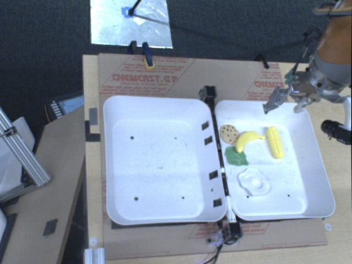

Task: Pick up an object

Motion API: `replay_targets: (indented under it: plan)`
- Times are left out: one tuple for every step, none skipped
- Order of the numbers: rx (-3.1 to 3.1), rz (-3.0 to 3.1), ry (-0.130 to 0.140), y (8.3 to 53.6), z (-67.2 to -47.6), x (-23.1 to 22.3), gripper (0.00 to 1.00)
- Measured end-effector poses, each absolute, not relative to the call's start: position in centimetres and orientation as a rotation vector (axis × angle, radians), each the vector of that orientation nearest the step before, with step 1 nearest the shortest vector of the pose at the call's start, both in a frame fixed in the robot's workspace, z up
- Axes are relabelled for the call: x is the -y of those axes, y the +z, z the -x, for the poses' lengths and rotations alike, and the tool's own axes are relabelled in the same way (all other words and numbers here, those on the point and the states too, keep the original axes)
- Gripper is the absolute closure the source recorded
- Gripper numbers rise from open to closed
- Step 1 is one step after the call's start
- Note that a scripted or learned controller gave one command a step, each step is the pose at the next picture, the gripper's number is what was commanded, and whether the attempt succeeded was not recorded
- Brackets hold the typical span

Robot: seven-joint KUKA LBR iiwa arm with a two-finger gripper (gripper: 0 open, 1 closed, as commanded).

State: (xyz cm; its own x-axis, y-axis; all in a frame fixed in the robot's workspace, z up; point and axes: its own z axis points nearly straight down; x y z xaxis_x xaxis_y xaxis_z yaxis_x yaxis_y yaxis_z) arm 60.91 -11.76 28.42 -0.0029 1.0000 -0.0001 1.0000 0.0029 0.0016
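The right bin (308,164) holds several toy foods: a round cookie (228,132), a yellow banana (248,140), a yellow corn cob (275,142), a green leaf (236,157) and a white fried egg (254,181). My gripper (286,102) hangs above the bin's far edge, up and to the right of the corn. Its two fingers are spread apart with nothing between them.
The left bin (159,158) lies beside the right one, joined along a black clipped seam (217,147). Both rest on a cardboard sheet (165,76). A shiny foil square (131,15) lies beyond the bench at the back.
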Motion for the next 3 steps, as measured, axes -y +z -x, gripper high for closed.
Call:
replay_targets:
  plan:
    - [-2.225,-2.212,0.006,29.6,-61.0,11.7,1.00]
    - [-2.223,-2.226,-0.005,25.0,-54.2,12.8,1.00]
    - [-2.228,-2.207,0.009,31.7,-54.8,6.3,1.00]
